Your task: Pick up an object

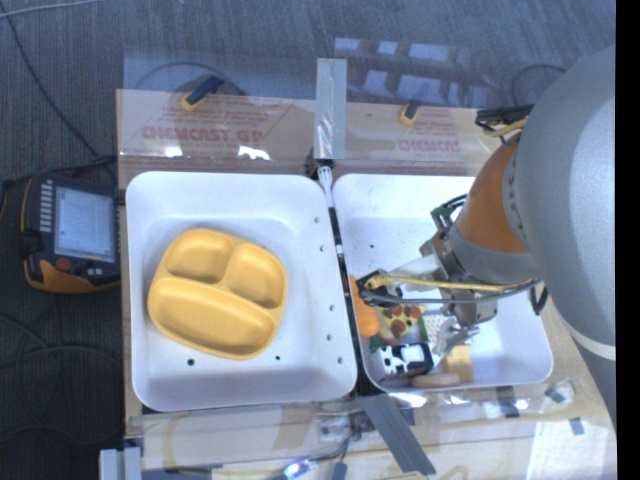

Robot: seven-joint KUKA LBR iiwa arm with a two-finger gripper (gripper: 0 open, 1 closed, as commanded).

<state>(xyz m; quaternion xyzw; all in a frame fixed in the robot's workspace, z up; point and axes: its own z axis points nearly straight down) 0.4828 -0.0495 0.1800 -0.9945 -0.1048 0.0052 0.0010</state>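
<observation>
Objects (pixel 405 343) sit piled at the right bin's (pixel 520 358) front-left corner, none visibly lifted; gripper (pixel 455 313) is down among them, can't tell its state, so the pick isn't confirmed and lifting is left.

Looking down on my two white bins. Left bin (pixel 150 368) holds a yellow divided tray (pixel 218 290), lying flat, three compartments. The arm (pixel 560 198) reaches into the right bin (pixel 520 363) — its gripper (pixel 400 293) sits low over a small heap of objects (pixel 408 343) at the bin's near-left corner. A teach pendant (pixel 68 233) lies on the floor, left of the bench.
</observation>
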